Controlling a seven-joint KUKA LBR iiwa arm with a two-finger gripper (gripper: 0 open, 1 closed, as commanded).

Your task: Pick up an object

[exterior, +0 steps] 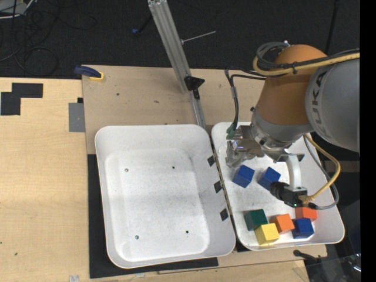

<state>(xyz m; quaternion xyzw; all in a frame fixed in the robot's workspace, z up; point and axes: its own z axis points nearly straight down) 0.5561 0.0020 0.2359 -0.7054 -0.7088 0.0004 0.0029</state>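
Note:
The right bin (335,231) holds several small cubes. A blue cube (243,175) lies near the bin's middle, a second blue cube (269,175) just to its right. Along the near edge sit a dark green cube (255,218), a yellow cube (267,233), an orange cube (284,222), a red cube (306,212) and another blue cube (303,228). My gripper (237,150) hangs low in the far left part of this bin, just above and beyond the first blue cube. The wrist hides whether anything sits between its fingers.
The left bin (154,190) lies beside the right one, with black clips along the shared rim. A slanted metal rail (175,49) rises behind the bins. The wooden bench spreads to the left.

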